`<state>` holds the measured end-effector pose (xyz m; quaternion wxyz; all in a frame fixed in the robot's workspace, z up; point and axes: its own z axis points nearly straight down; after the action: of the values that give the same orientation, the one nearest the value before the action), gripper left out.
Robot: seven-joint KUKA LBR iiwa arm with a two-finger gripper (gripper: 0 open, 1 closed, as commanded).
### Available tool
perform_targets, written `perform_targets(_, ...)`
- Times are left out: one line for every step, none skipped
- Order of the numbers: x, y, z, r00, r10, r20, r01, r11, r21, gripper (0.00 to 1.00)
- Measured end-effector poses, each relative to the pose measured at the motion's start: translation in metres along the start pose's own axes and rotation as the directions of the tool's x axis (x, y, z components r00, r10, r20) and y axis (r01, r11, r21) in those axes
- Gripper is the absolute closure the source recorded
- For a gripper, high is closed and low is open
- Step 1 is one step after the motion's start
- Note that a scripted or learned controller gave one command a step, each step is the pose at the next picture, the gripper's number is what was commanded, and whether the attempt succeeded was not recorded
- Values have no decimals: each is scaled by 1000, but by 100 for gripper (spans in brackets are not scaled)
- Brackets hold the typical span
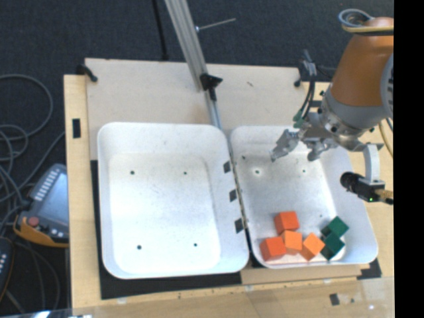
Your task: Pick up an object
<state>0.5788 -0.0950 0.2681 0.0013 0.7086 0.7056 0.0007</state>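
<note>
Overhead, a slanted view looks down on a pale wooden bench (152, 91) set on dark carpet. At the far left, off the bench, a handheld control pendant (46, 204) with an orange edge lies among black cables; no writing on it can be read. Next comes the left white bin (112, 138). A silver metal post (189, 35) rises at a slant behind the gap between the bins. The right white bin (262, 141) holds a cluster of blocks at its near edge: four orange blocks (287, 237) touching one another, and just right of them two dark green blocks (333, 236). Above that bin's far half hangs the gripper (299, 146), its two fingers spread apart with nothing between them, well apart from the blocks. The grey arm with its orange band (361, 61) enters from the right.
</note>
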Motion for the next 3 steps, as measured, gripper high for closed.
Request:
perform_targets(-2, -52, 80, 1000, -2, -1, 2, 1000, 12, 0)
perform_targets(7, -40, 160, 1000, -2, 0, 2, 1000, 1, 0)
perform_targets(56, -82, 67, 1000, -10, -2, 10, 1000, -5, 0)
